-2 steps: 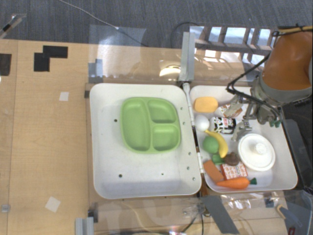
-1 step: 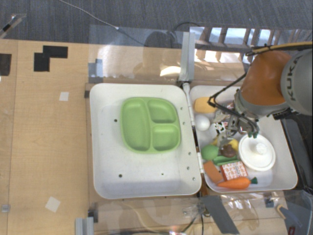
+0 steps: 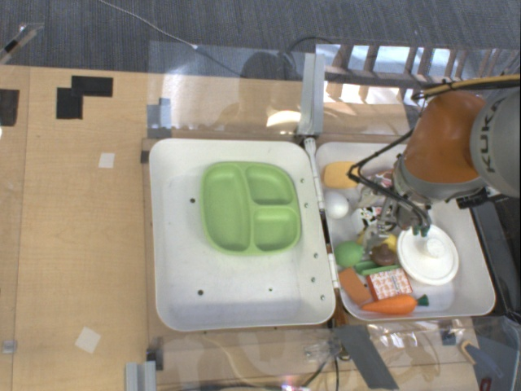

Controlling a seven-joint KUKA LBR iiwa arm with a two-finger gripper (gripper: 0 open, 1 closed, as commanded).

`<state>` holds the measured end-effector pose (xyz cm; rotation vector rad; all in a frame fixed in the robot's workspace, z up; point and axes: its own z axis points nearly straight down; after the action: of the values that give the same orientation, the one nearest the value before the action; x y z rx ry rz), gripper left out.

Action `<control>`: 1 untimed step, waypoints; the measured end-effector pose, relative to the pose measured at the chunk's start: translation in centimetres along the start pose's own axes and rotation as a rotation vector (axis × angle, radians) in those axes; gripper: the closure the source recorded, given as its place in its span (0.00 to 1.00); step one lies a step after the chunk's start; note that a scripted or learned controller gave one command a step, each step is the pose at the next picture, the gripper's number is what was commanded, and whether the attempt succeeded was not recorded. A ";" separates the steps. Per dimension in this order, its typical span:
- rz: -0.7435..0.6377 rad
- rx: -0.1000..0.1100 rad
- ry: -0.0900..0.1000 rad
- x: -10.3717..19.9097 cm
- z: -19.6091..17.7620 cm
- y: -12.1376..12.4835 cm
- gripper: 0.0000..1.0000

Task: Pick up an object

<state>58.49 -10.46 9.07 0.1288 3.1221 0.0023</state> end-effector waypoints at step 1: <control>-0.011 0.004 0.005 -5.1 0.3 -8.7 0.00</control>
<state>62.90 -19.58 8.84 0.1117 3.1276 -0.0045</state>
